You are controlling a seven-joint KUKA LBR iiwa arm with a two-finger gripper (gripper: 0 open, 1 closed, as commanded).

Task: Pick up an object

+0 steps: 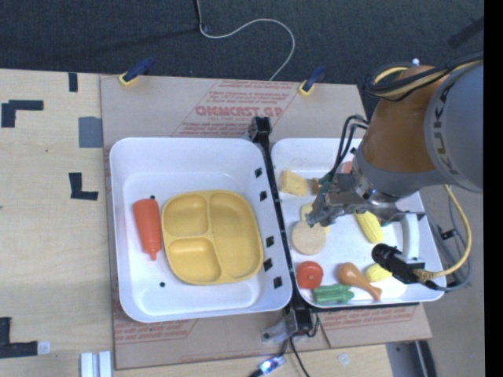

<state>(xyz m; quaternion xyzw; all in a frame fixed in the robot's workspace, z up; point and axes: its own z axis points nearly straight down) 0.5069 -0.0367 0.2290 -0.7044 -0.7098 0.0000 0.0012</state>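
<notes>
Starting at the near edge of the counter [47, 234]: cables bunch where the two white bins meet. Right bin [334, 303], near wall at 6 o'clock: a green vegetable piece [333, 294] lies along it. Just beyond sit a red tomato-like piece [309, 274] at about 7 o'clock and an orange drumstick-shaped piece [359, 280] to its right. A small yellow piece [378, 272] lies at 5 o'clock, partly hidden by a black fitting on the arm.

Left bin [126, 163]: a yellow divided plate [211, 236] fills the middle. An orange carrot-like piece [147, 226] lies upright along the plate's 9 o'clock side, just beside it.

Middle of the right bin: a round tan cookie-like disc [308, 239] rests flat on the floor. The end effector [321, 213] hangs just over the disc's far edge, at its 12 to 1 o'clock. The dark fingers appear drawn narrow, with nothing seen between them. A corn cob [368, 226] lies at 3 o'clock of the disc, under the wrist.

Farther in, at 11 o'clock of the right bin, a pale yellow cheese-like wedge [294, 184] sits near the divider. The grey arm with its orange band [401, 136] enters from 3 o'clock.

Far side: brown cardboard [236, 112] with red print under the bins, held by two blue-and-yellow clamps [135, 71], then dark cloth with a thin white cable [251, 26].
</notes>
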